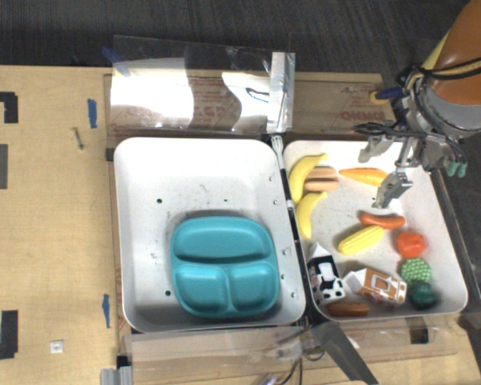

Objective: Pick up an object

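Pincer [394,184]: above right bin [453,239], over carrot [362,176]; holds nothing; finger gap cannot be told.
Left bin [144,175]: teal tray [223,265].

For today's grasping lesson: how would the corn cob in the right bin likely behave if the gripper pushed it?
The corn cob looks rounded and tapered, so it would probably roll. It appears to be toy plastic, likely light, stiff and slippery. The sausage beside it might get nudged.

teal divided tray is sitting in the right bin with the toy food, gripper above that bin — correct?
Not quite. The camera view shows the teal divided tray in the left bin, alone. The toy food, such as the banana and corn cob, lies in the right bin, and the gripper is above that bin.
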Controlling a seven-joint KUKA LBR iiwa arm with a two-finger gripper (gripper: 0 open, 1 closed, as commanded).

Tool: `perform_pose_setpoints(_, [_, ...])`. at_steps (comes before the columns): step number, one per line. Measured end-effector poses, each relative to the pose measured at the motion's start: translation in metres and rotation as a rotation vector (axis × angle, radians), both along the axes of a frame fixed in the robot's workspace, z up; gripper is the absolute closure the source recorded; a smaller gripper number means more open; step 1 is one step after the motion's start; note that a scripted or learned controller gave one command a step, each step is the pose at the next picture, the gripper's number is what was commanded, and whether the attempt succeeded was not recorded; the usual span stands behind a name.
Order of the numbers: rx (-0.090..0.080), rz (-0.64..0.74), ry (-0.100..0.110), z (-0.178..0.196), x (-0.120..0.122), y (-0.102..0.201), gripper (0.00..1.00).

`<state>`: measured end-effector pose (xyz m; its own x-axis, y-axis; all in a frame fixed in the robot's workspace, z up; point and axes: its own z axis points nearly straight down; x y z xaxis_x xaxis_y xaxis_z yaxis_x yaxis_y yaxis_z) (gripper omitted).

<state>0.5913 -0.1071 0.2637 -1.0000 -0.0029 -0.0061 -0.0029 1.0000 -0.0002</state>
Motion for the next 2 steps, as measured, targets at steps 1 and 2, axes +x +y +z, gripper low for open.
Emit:
perform_pose_setpoints(1, [0.004,0.16,0.013,-0.147,-0.016,-0.044,0.0])
perform_pose_setpoints(2, [-0.001,0.154,-0.006,-0.174,-0.03,-0.068,0.0])
